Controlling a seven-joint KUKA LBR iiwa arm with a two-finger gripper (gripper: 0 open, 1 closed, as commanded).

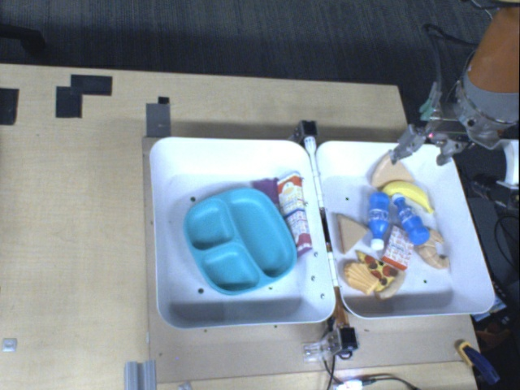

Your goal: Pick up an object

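So the gripper [422, 143] hung spread open with nothing in it, over the far edge of the right shallow white bin [463, 295], near a curved yellow banana [409, 193].

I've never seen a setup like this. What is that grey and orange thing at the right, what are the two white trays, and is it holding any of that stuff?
You are looking down at a slant from one fixed camera above a workbench. The grey and orange thing is a robot arm reaching in from the right; its claw has two fingers, spread apart, with nothing between them. It hangs over the far edge of the right bin. That bin holds toy food and small items: a banana, two blue bottles, a pizza slice and some bread-like pieces. The left bin holds a blue divided plate with a red and white tube beside it. The job is to pick something up.
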